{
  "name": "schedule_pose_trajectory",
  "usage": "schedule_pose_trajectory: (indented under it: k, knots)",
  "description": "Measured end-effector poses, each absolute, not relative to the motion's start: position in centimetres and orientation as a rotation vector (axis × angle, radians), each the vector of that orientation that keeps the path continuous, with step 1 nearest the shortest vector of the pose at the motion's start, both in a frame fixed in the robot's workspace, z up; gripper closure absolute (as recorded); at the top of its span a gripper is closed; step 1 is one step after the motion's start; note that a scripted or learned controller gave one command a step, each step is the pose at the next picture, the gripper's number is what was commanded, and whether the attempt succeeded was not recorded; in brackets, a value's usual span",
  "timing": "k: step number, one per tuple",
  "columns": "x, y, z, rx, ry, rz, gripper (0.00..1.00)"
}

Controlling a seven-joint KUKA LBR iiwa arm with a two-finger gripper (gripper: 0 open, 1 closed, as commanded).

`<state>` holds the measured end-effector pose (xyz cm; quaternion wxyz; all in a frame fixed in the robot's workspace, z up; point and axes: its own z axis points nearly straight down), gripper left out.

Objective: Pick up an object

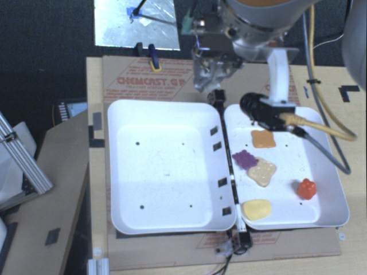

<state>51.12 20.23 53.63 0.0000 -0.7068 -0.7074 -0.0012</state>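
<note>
At far left an aluminium extrusion (23,159) lies slantwise beside the tabletop (69,153). A brown board (143,79) lies under both bins and carries red print reading "CHEMCAST", followed by smaller characters too blurred to make out; the same red print recurs, illegible, at its near edge. A blue and yellow clamp (153,59) sits on the board's far edge, and a shiny foil sheet (136,15) lies beyond it. The left bin (163,165) is white and shallow, with small dark spots on its floor. Black clips (218,146) run down the seam where the two bins meet. The gripper (209,76) hangs above the far end of that seam, over the board, well apart from every object; its lower part is blurred, so its opening cannot be told, and nothing is seen held in it. The right bin (327,176) holds the candidate objects: a purple piece (245,158) near the seam, touching a pale beige toast-shaped piece (262,172) just nearer the camera; a yellow rounded piece (256,209) at the near left corner; an orange square piece (263,139) towards the far side; and a red pepper-like piece (306,189) with an orange top, off to the right. A black cylindrical fitting (261,112) with a yellow hose (321,129) overhangs the bin's far edge.
</note>
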Motion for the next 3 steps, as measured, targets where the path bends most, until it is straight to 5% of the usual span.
schedule_pose_trajectory:
  k: [1, 2, 3]
  knots:
    - [51.3, 20.4, 53.5, -2.218, -2.225, -0.003, 0.00]
    - [51.3, 20.4, 54.7, -2.215, -2.229, -0.008, 1.00]
    - [51.3, 20.4, 54.6, -2.215, -2.229, -0.007, 0.00]
